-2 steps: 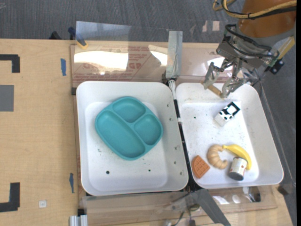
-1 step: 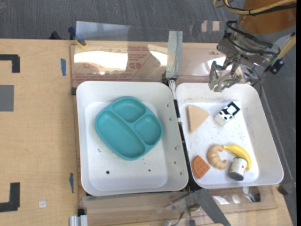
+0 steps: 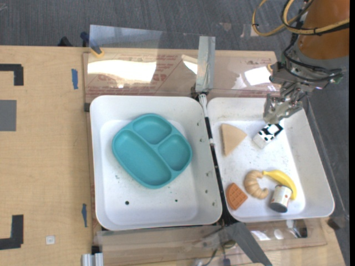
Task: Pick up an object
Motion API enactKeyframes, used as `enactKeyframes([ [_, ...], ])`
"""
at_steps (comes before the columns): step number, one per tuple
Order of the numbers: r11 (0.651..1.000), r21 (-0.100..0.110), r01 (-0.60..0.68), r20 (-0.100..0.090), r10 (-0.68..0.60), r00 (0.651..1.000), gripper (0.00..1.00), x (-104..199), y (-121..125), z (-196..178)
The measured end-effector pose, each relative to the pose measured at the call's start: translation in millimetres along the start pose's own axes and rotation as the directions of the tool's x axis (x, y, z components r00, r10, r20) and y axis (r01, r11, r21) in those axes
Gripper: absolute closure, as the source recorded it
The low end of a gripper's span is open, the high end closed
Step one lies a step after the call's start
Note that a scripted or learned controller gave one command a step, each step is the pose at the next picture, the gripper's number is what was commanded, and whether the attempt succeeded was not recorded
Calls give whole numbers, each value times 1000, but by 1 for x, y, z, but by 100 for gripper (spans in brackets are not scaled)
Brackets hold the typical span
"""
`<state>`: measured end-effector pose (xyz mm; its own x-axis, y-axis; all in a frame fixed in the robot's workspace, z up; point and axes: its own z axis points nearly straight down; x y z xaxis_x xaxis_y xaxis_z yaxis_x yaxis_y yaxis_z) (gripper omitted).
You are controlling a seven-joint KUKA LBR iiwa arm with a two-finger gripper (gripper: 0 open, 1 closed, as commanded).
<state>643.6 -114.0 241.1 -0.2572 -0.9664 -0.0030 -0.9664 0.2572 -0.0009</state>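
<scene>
My gripper [image 3: 281,111] hangs over the far part of the right bin [image 3: 316,148], open with nothing between its fingers. Just below it in the view, near its tips, lies a small black-and-white checkered block [image 3: 268,133]. A tan wedge [image 3: 231,138] rests to the block's left. At the near end of this bin sit a croissant [image 3: 254,183], a yellow banana [image 3: 282,179], a small grey can [image 3: 279,199] and an orange waffle piece [image 3: 237,195].
The left bin [image 3: 105,204] holds a teal divided plate [image 3: 152,149]. A raised divider [image 3: 209,148] separates the two bins. A clear panel and a metal post [image 3: 206,62] stand behind the bins. Yellow cables [image 3: 277,10] loop beside the arm.
</scene>
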Motion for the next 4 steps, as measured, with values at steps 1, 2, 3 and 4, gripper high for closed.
enactKeyframes([
  [1,963,8,268,-2,-268,963,100,50,5,-37],
  [2,1000,2,8,0,-8,1000,100,71,34,-40],
  [3,972,1,-237,0,237,972,100,100,74,-21],
  [4,780,3,625,-1,-625,780,100,136,91,-52],
])
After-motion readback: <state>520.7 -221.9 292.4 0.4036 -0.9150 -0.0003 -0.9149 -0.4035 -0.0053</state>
